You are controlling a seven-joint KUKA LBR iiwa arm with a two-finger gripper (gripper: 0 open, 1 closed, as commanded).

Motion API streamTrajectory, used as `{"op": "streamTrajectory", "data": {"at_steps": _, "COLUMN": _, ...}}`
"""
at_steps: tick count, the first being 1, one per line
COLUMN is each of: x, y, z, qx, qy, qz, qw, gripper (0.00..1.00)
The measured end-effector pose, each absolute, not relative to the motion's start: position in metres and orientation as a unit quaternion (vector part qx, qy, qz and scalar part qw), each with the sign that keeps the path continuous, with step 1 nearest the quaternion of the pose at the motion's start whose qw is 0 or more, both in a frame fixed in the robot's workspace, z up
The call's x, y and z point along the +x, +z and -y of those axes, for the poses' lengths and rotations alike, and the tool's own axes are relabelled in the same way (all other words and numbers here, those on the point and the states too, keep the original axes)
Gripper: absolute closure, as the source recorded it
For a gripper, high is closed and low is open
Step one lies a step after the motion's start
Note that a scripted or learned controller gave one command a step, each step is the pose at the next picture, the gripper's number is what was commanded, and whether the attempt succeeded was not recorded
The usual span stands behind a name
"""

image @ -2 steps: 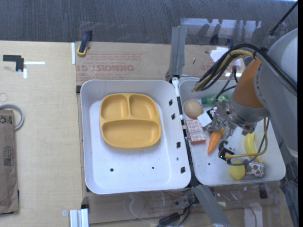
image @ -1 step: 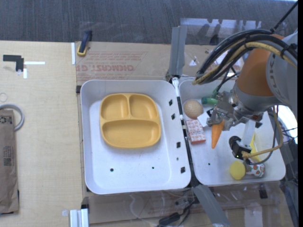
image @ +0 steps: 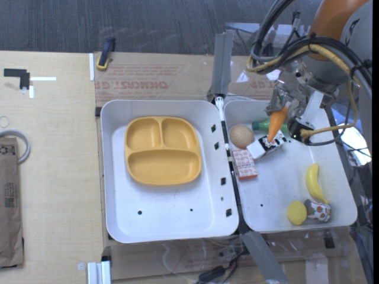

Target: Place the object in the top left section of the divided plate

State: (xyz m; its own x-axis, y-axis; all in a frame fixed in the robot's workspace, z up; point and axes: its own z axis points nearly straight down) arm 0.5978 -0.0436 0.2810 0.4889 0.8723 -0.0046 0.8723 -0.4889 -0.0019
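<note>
A yellow divided plate (image: 131,158) lies in the left bin (image: 118,206), with two small sections at the far side and one large section nearer me. Its top left section (image: 144,134) holds nothing. Over the back of the right bin (image: 337,176) hangs my gripper (image: 283,106), shut on the thick end of an orange carrot (image: 276,123). The carrot points down and sits just above a white and black item (image: 267,146).
The right bin also holds a beige round potato (image: 241,136), a green item (image: 260,125), a red and white packet (image: 244,163), a banana (image: 312,182), a lemon (image: 296,213) and a small patterned object (image: 320,211). A raised divider (image: 225,152) separates the bins.
</note>
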Motion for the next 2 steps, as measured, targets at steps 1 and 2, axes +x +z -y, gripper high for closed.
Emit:
{"op": "streamTrajectory", "data": {"at_steps": 1, "x": 0.564, "y": 0.19, "z": -0.004, "qx": 0.949, "qy": -0.0032, "qz": -0.316, "qw": 0.0, "gripper": 1.0}}
{"op": "streamTrajectory", "data": {"at_steps": 2, "x": 0.541, "y": 0.157, "z": -0.085, "qx": 0.958, "qy": -0.0027, "qz": -0.286, "qw": 0.001, "gripper": 1.0}}
